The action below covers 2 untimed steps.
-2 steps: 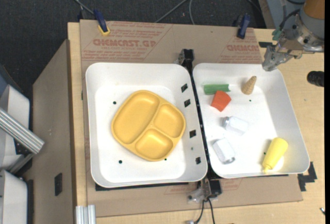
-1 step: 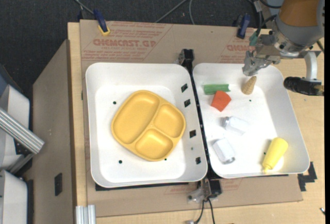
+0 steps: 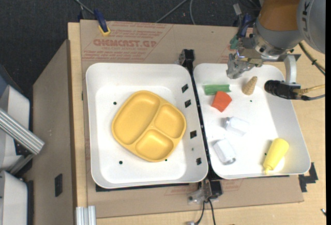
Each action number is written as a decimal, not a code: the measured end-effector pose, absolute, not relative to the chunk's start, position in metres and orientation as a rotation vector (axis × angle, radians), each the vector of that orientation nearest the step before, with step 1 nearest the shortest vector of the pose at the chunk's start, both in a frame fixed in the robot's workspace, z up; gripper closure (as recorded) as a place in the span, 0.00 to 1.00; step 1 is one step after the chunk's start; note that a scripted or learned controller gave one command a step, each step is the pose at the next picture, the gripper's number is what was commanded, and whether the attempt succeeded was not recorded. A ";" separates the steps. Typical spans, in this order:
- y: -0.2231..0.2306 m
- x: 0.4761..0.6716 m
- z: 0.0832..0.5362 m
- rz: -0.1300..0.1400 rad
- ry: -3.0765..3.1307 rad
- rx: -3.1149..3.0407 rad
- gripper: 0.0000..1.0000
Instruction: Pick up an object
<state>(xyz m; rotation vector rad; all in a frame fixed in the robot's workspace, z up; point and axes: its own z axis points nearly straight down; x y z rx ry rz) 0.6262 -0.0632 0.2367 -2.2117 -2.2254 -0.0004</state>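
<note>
Yellow bottle lies nearest; my end effector, grip unreadable, hovers near green block, risking a glancing miss.

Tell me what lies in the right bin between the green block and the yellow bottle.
In the camera view, between the green block and yellow bottle lie the orange block and a clear plastic piece.

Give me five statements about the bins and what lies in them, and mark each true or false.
1. The yellow divided tray lies in the left bin. True.
2. The green block lies in the left bin. False: it is in the right bin.
3. The orange block sits just below the green block. True.
4. The yellow bottle lies near the right bin's upper left corner. False: lower right.
5. The gripper is over the left bin. False: it is above the right bin's upper edge.
</note>
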 end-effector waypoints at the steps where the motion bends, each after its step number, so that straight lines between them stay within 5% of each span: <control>1: -0.010 0.615 0.225 0.001 -2.225 -2.211 1.00; 2: 0.053 0.606 0.221 0.000 -2.226 -2.209 1.00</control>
